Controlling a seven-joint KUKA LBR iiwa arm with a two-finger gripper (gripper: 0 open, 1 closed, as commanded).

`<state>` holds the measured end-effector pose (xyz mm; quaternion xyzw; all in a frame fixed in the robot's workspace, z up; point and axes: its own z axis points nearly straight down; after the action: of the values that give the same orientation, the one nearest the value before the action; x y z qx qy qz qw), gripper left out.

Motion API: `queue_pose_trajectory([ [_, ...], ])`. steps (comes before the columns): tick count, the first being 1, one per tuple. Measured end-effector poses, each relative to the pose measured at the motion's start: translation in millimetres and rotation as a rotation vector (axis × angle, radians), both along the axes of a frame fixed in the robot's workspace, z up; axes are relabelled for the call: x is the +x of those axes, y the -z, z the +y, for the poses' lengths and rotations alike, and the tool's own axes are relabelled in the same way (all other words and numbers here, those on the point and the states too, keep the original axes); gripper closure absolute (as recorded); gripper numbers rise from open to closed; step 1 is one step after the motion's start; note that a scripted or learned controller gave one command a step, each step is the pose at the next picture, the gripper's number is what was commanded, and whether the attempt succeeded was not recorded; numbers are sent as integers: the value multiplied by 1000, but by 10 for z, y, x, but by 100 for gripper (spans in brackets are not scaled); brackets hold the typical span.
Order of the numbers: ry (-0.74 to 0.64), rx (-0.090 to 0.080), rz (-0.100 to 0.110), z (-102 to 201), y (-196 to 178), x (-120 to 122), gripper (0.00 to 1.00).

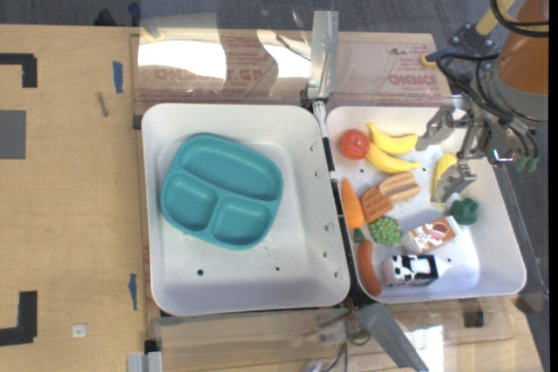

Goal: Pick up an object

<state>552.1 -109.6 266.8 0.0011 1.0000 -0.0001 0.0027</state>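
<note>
- Yellow toy food sits nearest the end effector [454, 159]: a small yellow piece [445, 167] lies in the right bin [501, 253], right-centre of the frame, just at the lower fingertip, and it looks like the likeliest target.
- Whether that piece is truly between the fingers or only behind them I cannot tell. The metal fingers appear spread, one up near the bin's upper rim and one lower by the piece, so I read the end effector as released and gripping nothing.
- My judgement of the step: the approach and descent are in hand, and the grasp is not yet made.
- The next move calls for centring the fingers over one item, lowering to the bin floor, clenching, then lifting straight up. The crowding leaves little room for error.
- Two bananas [390, 147] lie just left of the end effector, with a red tomato [354, 144] beside them.
- Below these are a bread-like piece [397, 186], a carrot [351, 203] along the bin's left wall, a broccoli floret [384, 230] and a small dark green item [466, 209].
- Lower in the bin lie a small red-and-white carton [432, 234], a black-and-white cow-patterned carton [412, 269] and a sausage [368, 266].
- A teal divided plate [221, 190] rests in the left bin [174, 274], well apart, on the table [61, 213].
</note>
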Motion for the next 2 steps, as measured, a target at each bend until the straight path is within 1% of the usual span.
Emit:
queue_pose_trajectory([
  [1,147,3,13,19,1505,543,0],
  [2,198,0,-8,117,1766,58,0],
])
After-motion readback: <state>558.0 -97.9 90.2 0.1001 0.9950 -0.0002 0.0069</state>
